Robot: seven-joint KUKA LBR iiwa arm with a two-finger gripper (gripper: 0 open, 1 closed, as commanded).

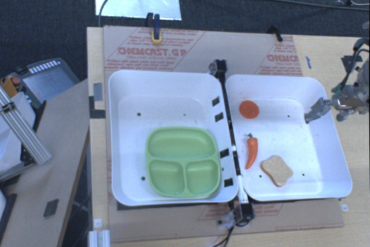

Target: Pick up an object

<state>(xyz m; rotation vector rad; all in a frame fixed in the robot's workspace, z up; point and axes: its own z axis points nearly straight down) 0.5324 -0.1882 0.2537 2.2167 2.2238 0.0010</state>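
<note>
At the right edge of the frame, the gripper (317,110) reaches in over the right rim of the right bin (300,85). Whether it is open or closed cannot be told, and nothing is visibly held.

Inside the right bin lie 3 objects, all apart from the gripper: an orange-red disc (249,109) in the upper left part, an orange carrot-shaped toy (252,151) with a dark tip near the bin's left wall, and a tan bread-slice toy (277,170) toward the lower middle.

The left bin (162,87) holds a green tray (183,161) with 3 compartments, in its lower half.

Under both bins lies a brown sheet (173,46), printed in red with "CHEMCAST" twice, above each bin, and smaller unreadable lettering.
</note>
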